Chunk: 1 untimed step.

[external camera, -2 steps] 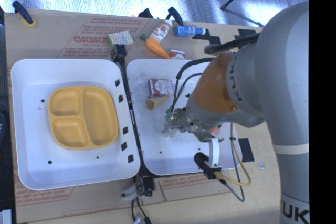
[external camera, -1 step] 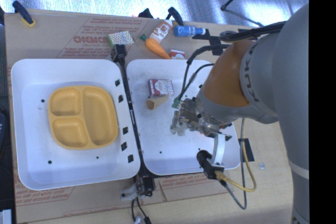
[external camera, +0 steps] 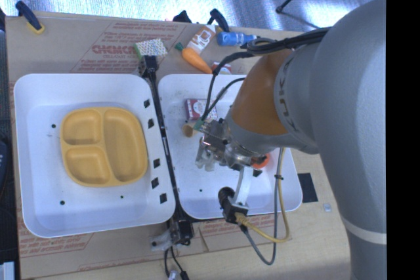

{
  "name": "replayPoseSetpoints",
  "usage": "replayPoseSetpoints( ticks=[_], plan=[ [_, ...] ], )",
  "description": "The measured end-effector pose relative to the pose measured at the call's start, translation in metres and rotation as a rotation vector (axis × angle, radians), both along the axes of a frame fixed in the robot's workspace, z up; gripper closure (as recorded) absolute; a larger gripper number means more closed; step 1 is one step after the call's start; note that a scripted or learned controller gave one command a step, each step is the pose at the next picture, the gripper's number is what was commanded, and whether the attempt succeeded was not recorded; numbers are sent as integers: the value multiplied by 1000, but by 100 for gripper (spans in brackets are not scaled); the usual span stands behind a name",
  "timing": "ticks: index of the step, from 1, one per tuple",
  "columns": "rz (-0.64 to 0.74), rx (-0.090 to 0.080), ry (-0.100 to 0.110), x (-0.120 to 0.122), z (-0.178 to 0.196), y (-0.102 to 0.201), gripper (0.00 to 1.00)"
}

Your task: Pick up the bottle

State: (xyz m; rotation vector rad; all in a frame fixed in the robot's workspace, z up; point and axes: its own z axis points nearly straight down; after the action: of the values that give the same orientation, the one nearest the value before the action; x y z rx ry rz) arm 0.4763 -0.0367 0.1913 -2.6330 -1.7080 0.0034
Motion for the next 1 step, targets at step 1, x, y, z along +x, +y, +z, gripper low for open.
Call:
replayPoseSetpoints(
  ticks=[1],
  plan=[
    [269,2,2,0,0,22,100]
  ],
)
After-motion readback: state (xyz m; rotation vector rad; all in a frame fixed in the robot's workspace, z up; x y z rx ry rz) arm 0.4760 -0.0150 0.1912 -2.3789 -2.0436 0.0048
